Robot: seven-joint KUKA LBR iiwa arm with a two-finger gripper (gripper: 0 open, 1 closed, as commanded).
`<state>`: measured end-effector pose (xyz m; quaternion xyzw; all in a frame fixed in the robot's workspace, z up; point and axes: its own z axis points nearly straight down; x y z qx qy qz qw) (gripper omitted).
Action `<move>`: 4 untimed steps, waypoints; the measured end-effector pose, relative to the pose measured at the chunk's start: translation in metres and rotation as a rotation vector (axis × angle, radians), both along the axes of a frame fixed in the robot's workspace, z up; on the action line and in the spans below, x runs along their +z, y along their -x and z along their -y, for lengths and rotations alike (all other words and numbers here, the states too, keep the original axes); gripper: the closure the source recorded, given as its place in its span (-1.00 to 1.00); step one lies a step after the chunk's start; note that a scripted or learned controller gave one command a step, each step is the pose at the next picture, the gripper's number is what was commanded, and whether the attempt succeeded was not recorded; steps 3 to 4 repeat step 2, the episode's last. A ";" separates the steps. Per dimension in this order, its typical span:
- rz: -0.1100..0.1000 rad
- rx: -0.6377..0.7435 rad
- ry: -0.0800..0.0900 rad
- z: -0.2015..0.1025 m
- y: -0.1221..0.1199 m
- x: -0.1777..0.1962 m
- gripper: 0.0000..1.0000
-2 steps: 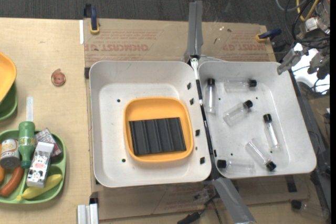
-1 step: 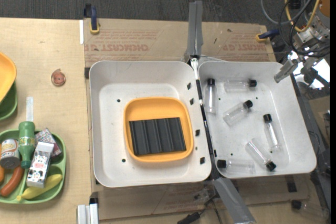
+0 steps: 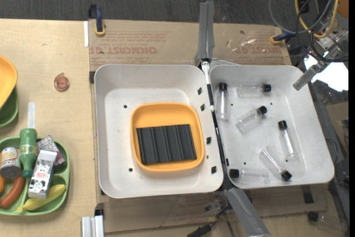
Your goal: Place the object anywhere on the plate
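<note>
Camera view: looks down at a slant on a desk (image 3: 50, 41) bearing two white bins side by side.
Left bin (image 3: 111, 119): holds one orange plate (image 3: 166, 111), and a dark ribbed pad (image 3: 166, 142) lies on it.
Right bin (image 3: 310, 119): holds clear vials with black caps; I count about six, though two near the front edge are faint against the white and hard to separate.
Vials, one by one: an upright-lying one by the divider (image 3: 222, 100), one along the back wall (image 3: 252, 87), a tilted one mid-bin (image 3: 250, 117), one at the right (image 3: 285, 139), one front right (image 3: 274, 164), and one at the front left (image 3: 247, 175).
Task's thing: judged to be one of these vials; all lie in the right bin, none on the plate.
Tool (image 3: 305, 79): sits at the right bin's back right corner, at the end of the cable-hung arm; too small and blurred to say whether it is released or clenched, and nothing is visibly in it.
Key relation: every vial lies to the left of and nearer the viewer than the tool; the plate lies further left, across the divider.
Long axes: mixed, so the wrist likely must turn to suit whichever vial is picked.
Elsewhere: one green tray of toy food (image 3: 55, 197) at the desk's left.
</note>
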<state>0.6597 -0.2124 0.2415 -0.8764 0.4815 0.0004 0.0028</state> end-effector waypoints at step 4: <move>0.002 0.001 0.000 -0.006 0.000 0.040 -1.00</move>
